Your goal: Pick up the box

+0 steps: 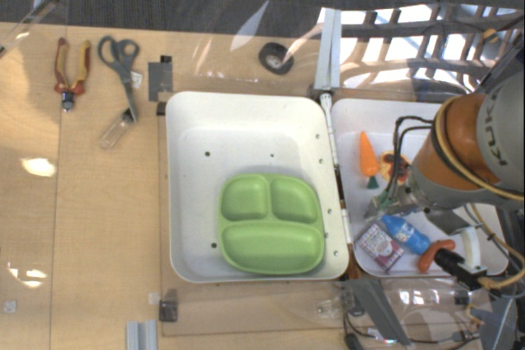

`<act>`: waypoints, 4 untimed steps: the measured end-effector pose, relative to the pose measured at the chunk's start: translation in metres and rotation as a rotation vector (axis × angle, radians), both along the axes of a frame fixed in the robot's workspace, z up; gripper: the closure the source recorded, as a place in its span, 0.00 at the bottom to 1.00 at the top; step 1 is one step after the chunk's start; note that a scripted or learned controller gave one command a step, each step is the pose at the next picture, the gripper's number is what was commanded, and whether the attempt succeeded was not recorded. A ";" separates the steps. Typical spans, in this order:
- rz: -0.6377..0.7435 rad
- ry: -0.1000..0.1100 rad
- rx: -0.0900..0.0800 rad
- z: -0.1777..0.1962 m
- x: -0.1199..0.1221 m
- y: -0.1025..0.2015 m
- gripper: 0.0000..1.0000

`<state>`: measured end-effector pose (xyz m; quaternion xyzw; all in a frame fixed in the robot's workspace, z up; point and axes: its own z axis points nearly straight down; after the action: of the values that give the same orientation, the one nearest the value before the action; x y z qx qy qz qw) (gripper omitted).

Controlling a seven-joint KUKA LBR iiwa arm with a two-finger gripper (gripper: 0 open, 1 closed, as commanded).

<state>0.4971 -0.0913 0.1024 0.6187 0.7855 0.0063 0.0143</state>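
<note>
The box (379,246), small with a pink and purple pattern, lies flat near the front left corner of the right bin (349,115). A blue bottle (407,233) rests against its right side. My gripper (388,201) hangs below the grey and orange wrist, just above and behind the box and close to the bottle's upper end. Nothing shows in its grasp. The arm hides most of the right half of that bin.
An orange carrot-like toy (367,154) lies behind the gripper, and a red-orange item (433,254) lies right of the bottle. The left bin (246,115) holds a green divided plate (271,223). Pliers (69,71) and scissors (121,70) lie on the bench at far left.
</note>
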 end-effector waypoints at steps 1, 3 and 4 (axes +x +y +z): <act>0.000 0.000 0.000 0.000 0.000 0.000 0.00; 0.092 0.012 0.007 -0.012 -0.004 -0.005 0.00; 0.064 0.010 0.001 -0.012 -0.004 0.000 0.00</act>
<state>0.4928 -0.0915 0.0906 0.5931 0.8051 0.0041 0.0099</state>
